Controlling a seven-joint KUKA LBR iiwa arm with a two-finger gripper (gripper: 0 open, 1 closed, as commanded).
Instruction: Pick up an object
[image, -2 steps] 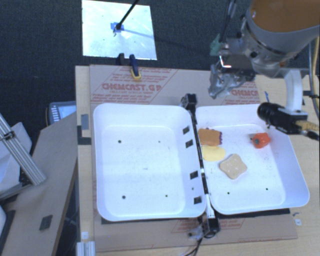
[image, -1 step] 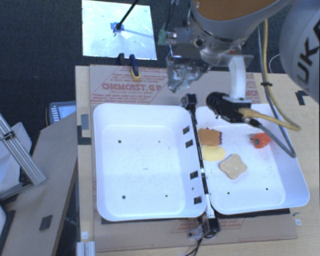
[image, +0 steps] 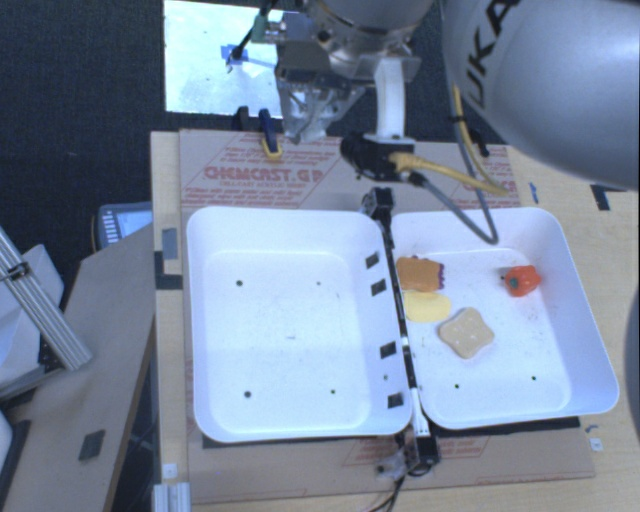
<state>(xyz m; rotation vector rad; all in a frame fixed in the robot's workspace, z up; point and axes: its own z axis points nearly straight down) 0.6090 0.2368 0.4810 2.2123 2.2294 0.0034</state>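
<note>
My gripper (image: 308, 112) hangs above the far edge of the bench, beyond the left bin (image: 205, 330). Its fingers blur into the cluttered wrist hardware, so I cannot tell how they stand. Nothing shows between them. My arm (image: 540, 70) fills the upper right, cut off by the frame, with part of "KUKA" readable on its shell. A yellow cable (image: 450, 172) and a grey one loop from my wrist toward the right bin (image: 575, 300). Under the bins lies a board (image: 262, 172) printed "CHEMCAST" in red; the rest is too faint to read. In the right bin sit an orange block (image: 419, 273) near the divider, a pale yellow piece (image: 428, 307) touching it, a tan toast (image: 466, 333) just beside that, and a red pepper (image: 520, 281) well apart.
</note>
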